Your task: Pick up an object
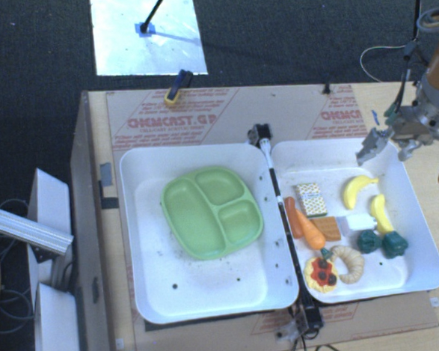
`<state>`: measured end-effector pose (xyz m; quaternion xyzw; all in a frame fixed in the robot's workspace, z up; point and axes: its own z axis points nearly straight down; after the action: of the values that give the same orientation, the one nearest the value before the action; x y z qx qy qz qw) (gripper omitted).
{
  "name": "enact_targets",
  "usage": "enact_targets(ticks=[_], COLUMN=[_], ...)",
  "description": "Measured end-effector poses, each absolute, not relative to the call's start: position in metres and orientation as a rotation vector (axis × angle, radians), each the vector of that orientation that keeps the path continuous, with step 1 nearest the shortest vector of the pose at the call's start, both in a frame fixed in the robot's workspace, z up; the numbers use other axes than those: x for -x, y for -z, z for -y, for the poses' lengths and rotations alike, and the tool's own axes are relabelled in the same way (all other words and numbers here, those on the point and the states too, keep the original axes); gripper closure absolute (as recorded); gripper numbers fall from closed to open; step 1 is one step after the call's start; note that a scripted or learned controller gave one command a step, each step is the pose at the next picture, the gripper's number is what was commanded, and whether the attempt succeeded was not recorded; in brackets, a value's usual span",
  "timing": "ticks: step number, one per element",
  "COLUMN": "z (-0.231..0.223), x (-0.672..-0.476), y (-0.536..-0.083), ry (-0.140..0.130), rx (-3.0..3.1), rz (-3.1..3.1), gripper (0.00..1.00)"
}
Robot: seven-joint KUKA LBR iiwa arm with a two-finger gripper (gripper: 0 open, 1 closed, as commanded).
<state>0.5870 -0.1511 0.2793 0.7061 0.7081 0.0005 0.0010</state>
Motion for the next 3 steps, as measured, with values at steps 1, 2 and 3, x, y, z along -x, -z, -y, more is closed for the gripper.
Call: enact_targets(ticks=[1,2,3], z=[0.177,0.101,0.082], x=[-0.611,-0.607,-0.624], y=[-0.144,-0.09,-0.085], ry=[0.002,-0.011,-0.004], rx=[-2.221,-2.213,-2.215], rz=[-2.224,-2.221,-2.224], gripper=[0.0,0.0,0.0])
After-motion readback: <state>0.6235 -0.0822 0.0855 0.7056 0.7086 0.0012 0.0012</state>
